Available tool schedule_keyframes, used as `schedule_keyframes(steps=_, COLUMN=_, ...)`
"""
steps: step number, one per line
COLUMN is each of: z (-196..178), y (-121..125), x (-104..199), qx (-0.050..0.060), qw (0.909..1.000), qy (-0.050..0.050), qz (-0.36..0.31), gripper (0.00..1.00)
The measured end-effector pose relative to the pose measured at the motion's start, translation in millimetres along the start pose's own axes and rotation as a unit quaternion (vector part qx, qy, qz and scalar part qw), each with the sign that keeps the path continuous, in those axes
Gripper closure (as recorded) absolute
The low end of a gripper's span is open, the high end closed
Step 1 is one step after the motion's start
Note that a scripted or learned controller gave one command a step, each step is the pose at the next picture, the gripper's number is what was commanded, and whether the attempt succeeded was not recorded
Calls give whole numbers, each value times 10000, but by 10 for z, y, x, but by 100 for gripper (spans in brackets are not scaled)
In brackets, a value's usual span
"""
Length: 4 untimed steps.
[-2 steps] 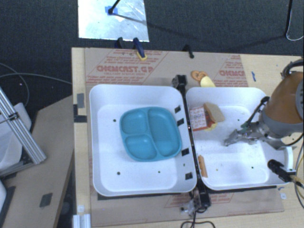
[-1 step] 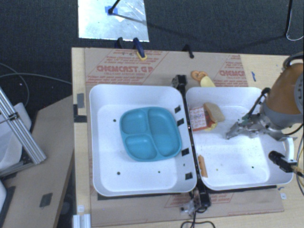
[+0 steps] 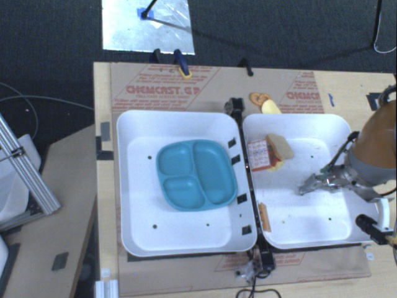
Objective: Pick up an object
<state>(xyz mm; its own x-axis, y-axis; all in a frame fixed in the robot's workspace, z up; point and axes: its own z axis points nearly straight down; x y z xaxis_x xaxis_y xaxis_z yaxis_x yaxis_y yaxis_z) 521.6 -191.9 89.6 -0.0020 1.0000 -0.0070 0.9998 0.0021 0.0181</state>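
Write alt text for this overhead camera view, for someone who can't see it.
A robot arm's pincer hovers low over the right white bin, near a red-and-tan box at its far left. The left bin holds a blue divided plate.

The pale wooden bench point(image 3: 347, 85) is covered by a brown cardboard sheet printed with red lettering point(image 3: 162, 87). Two shallow white plastic bins sit side by side on it, touching along a black clipped seam: the left bin point(image 3: 133, 185) toward 9 o'clock, the right bin point(image 3: 310, 228) toward 3 o'clock. At 12 o'clock, just beyond the right bin's far rim, a small yellow rounded toy point(image 3: 271, 107) lies on the cardboard beside an orange-brown round piece point(image 3: 258, 98). Farther toward 11 o'clock, a blue-and-yellow clamp point(image 3: 182, 64) grips the bench's far edge.
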Motion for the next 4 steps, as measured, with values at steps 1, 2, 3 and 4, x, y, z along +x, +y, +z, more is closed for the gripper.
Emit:
schedule_keyframes(steps=1, z=24, y=443, x=96, qx=43, qw=10000, qy=12, qz=-17, gripper=0)
schedule_keyframes(steps=2, z=1, y=-57, x=54, qx=5, qw=10000, qy=2, qz=3, gripper=0)
schedule_keyframes(steps=3, z=20, y=320, x=767, qx=27, qw=10000, qy=18, qz=-36, gripper=0)
schedule_keyframes(steps=4, z=-1013, y=750, x=1558, qx=10, qw=10000, qy=51, qz=-59, gripper=0)
